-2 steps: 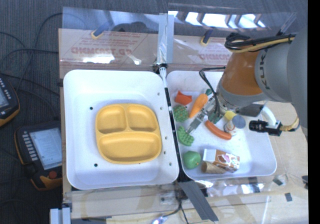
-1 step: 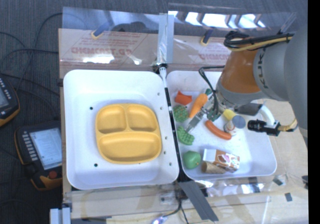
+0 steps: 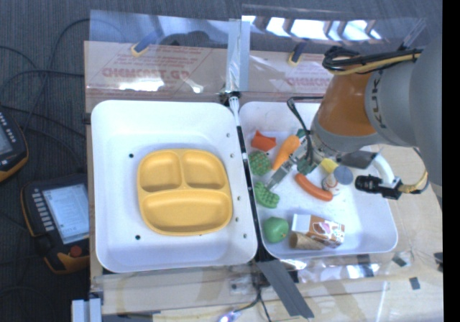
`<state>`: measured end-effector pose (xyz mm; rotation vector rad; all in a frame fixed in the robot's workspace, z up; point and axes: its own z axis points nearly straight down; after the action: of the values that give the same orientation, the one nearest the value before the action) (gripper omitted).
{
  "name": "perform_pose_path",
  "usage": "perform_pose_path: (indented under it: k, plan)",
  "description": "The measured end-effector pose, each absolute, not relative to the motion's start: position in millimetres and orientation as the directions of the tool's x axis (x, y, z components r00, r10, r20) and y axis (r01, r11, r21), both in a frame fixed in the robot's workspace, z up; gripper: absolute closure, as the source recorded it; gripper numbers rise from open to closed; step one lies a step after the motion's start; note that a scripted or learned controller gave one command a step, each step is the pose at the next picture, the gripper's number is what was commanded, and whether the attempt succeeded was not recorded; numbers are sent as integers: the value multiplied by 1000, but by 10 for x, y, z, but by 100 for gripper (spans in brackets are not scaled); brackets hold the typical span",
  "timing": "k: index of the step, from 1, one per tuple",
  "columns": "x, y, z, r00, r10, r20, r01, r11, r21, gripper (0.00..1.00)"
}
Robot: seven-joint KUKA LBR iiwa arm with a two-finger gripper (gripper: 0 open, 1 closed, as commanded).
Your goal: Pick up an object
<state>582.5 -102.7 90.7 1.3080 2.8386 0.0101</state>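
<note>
Camera view has the pincer [image 3: 282,172] low in the right bin [image 3: 374,238], fingers apart, nothing between them. An orange carrot [image 3: 287,149] sits just above it, green broccoli [image 3: 267,195] just below; closing could snag both or shove them aside.
</note>
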Motion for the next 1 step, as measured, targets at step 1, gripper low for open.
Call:
perform_pose_path:
  k: [1]
  plan:
    - [5695, -1085, 909, -631, 776, -13, 775, 631, 12, 0]
